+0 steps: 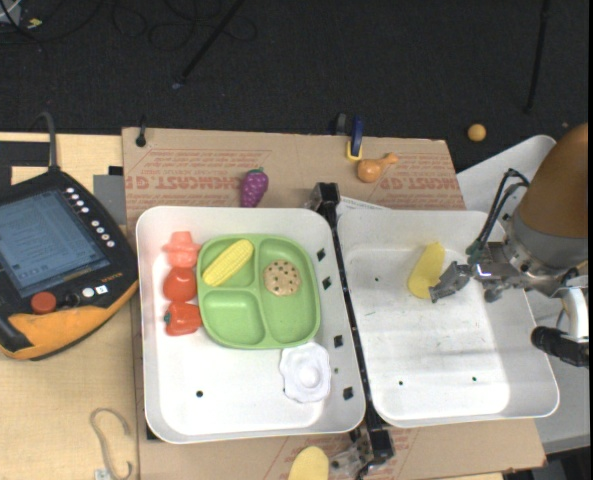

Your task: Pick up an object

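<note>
Two white bins (446, 408) — one yellow piece (425, 269) beside the gripper (448, 286), grip state unclear.

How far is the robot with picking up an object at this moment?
Done: the arm has reached into the right bin, and the tool sits right beside the yellow object. In hand: nothing clearly; the yellow object lies on the bin floor, and a grip on it cannot be confirmed. Left: closing on it and lifting it.
</note>
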You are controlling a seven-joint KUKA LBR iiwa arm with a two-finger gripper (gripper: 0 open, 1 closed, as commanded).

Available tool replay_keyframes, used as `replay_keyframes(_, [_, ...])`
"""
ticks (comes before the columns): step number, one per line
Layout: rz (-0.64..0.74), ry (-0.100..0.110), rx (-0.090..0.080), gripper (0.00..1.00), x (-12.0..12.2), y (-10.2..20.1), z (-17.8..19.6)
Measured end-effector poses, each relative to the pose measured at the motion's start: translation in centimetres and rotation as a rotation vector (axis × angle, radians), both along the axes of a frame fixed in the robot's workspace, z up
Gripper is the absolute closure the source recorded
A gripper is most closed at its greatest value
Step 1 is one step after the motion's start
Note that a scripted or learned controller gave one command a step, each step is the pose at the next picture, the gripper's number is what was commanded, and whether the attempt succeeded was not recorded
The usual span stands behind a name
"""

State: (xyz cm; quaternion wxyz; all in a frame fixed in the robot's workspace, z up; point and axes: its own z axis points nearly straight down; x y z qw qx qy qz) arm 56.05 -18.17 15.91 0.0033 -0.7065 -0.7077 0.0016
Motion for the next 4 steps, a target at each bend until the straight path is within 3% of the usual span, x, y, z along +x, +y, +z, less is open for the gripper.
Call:
replay_keyframes(1, [0.000, 0.000, 0.000, 0.00, -0.8, 0.7, -4.8])
replay_keyframes(2, [-0.001, -0.003, -0.001, 0.00, -0.8, 1.0, -7.3])
replay_keyframes(3, [-0.004, -0.005, -0.001, 1.00, -0.8, 0.9, -6.1])
replay_keyframes(4, [-0.003, -0.010, -0.003, 1.00, -0.3, 0.4, 0.0])
